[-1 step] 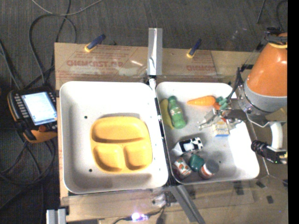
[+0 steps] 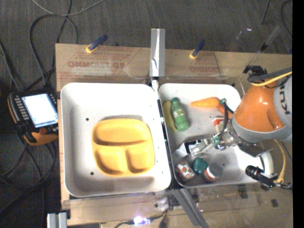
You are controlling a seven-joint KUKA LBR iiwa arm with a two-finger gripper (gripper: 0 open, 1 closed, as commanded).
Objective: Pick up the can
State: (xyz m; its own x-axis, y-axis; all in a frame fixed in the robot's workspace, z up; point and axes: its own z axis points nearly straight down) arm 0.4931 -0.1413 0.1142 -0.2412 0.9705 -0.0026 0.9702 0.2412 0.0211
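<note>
The can [image 2: 184, 170] lies in the right bin [image 2: 236, 93], close to its lower left corner, in the lower middle of the frame. It is small, with a light body and red markings, and it seems to lie on its side; the print on it is too small to read. Just to its right there is a dark green round object [image 2: 199, 165], and then a brownish-red one with a grey top [image 2: 211, 173]; the three are very near to each other, maybe touching.

The gripper [image 2: 197, 147] is above the can in the picture, a little to the right, over the floor of the same bin. I cannot tell how its fingers stand, because the metal parts are dark and mixed together there. Nothing is visibly between them. The arm [image 2: 259, 110] comes in from the right side of the frame, with its big orange band over the right part of the bin, and the wrist points to the left and down.

In the upper part of the right bin lie a green bottle [image 2: 179, 114], along the left wall, and an orange carrot [image 2: 205, 103]. The left bin [image 2: 71, 127] holds a yellow tray [image 2: 124, 144] with compartments.
</note>
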